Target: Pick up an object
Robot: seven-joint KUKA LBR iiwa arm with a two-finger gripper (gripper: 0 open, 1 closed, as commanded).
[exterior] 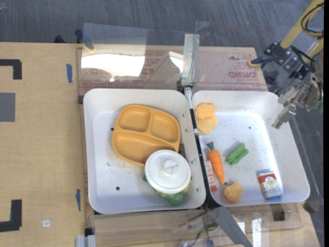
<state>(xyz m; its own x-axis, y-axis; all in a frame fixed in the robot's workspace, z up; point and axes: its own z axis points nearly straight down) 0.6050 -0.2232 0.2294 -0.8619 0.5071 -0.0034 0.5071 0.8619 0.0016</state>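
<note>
The right bin [288, 138] holds a pale yellow wavy piece [206, 118], an orange carrot [216, 162], a green bean-like toy [236, 153], a small red, white and blue box [269, 183], a yellow-orange lump [233, 192] and a thin red packet [208, 172] along the left wall. My gripper [288, 109] hangs over the bin's far right rim, up and to the right of all these things. It touches none of them, and nothing shows in its grasp.
The left bin [95, 138] carries a yellow divided plate [146, 131] and a white lidded bowl [168, 170] with something green [175, 198] under its front edge. A clear plastic sheet stands behind both bins. Bare floor of the right bin lies around the green toy.
</note>
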